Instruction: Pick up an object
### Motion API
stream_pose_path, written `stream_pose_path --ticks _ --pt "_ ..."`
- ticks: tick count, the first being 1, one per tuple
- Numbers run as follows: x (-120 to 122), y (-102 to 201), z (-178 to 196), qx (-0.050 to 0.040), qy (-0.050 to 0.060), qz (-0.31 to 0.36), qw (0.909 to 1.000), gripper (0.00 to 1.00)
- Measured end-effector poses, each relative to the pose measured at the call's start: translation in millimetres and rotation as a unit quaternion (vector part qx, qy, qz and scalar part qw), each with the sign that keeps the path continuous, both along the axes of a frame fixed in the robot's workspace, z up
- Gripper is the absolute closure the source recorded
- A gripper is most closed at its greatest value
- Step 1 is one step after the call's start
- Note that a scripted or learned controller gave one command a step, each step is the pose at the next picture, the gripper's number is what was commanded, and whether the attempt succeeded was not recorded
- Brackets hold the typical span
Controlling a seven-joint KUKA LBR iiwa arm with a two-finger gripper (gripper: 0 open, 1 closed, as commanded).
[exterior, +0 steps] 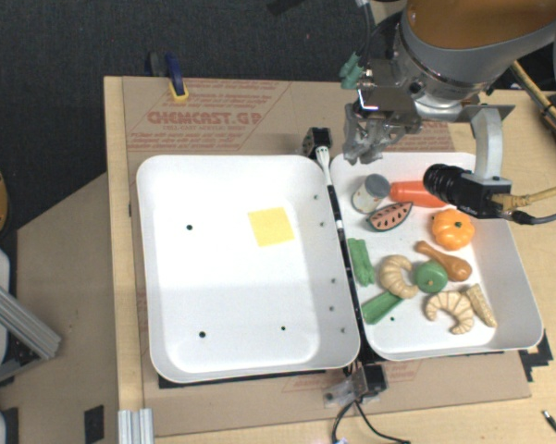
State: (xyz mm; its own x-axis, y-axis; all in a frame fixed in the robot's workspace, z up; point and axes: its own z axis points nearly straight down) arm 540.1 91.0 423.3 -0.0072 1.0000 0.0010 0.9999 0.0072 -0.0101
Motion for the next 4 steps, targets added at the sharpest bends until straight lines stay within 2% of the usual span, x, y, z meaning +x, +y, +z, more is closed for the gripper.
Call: stream_pose_path --ticks 1,2,3,4 --pt "29.8 30.7 119.1 0.0015 -0.013 -0.002 0.9999 1.0" --pt "10.8 98.3 23.9 -0.001 0.0 0.0 1.0 1.0" --pt "28.2 129.0 117.7 0.0021 -0.011 -0.002 0.9999 1.0" --pt "29.4 133.5 -12.1 -0.0031 0.002 -0.004 1.0 1.0"
